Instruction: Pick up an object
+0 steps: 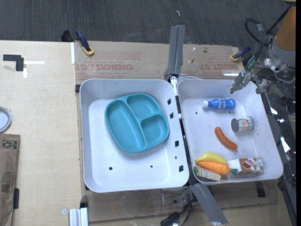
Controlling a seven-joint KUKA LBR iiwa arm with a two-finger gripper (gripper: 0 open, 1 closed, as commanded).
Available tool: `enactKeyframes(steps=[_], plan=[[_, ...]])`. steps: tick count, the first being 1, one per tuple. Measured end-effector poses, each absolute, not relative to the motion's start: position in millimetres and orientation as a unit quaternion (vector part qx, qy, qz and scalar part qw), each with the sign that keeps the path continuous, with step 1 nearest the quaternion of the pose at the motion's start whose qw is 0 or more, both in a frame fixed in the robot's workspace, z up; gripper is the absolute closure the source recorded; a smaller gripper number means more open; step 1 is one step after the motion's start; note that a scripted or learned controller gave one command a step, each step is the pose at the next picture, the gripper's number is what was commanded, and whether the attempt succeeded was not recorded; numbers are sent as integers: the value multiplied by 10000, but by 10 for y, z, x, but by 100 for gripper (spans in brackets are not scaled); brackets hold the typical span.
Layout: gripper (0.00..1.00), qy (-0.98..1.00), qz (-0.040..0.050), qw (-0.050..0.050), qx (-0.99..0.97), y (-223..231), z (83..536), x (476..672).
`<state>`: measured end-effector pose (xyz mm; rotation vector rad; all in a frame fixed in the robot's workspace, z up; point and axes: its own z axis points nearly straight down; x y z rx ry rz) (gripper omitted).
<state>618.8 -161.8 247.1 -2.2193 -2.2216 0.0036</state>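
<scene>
Nearest the front edge of the right bin point(273, 140), a little pile sits in the corner: a small carton point(246, 165) lying on its side, a carrot point(214, 166) touching its left end, a banana point(210, 158) tucked just behind the carrot, and a flat yellowish pack point(208, 174) under them against the front wall. A bit further in lies a sausage point(225, 138), on a slant and apart from the pile. Just behind it to the right a small can point(241, 124) lies on its side. Behind that, a blue bottle point(219, 104) with a white cap lies flat, cap pointing left.

In the left bin point(89, 140) there is a teal tray point(136, 122) with three compartments, lying flat near the middle.

Along the bench's far edge, a blue-and-yellow clamp point(85, 43) grips the brown board on the left, and another clamp point(239, 55) sits on the right.

The gripper point(244, 83) hangs over the far right corner of the right bin, beyond the bottle and not touching any object. From here I cannot tell how it is set; nothing is seen in its grasp. The arm point(286, 32) rises from it up and to the right.
</scene>
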Motion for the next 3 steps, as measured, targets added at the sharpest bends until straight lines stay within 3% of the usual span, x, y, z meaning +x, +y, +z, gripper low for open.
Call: enactKeyframes(steps=[1, 2, 3], plan=[[0, -7408, 1, -7, -6717, -1340, 924, 6277], [100, -7397, -2, -14, -6729, -1352, 1020, 6279], [0, -7396, -1, -12, -6730, -1352, 1019, 6278]])
